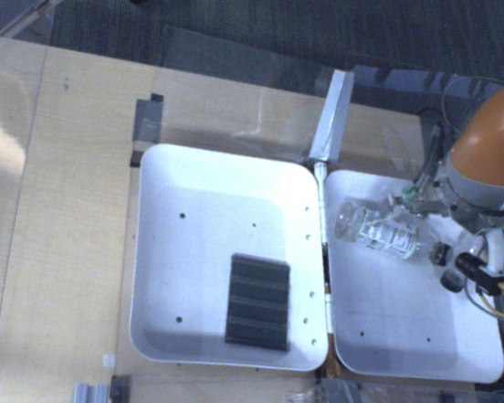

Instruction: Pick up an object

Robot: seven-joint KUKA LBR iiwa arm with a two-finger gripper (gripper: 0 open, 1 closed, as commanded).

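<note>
A clear plastic bottle (377, 229) lies on its side in the upper left part of the right bin (418, 342). A black ribbed rectangular block (259, 303) lies flat in the lower middle of the left bin (181, 251). My gripper (413, 204) reaches in from the right under the grey wrist and orange band (493, 136). It hangs right at the bottle's upper right end. The view does not tell whether it touches the bottle.
A grey metal divider post (332, 114) stands behind the seam between the two bins. A black connector with a yellow cable (473, 271) hangs off the arm over the right bin's right side. Bare wooden bench (57, 216) lies left of the bins.
</note>
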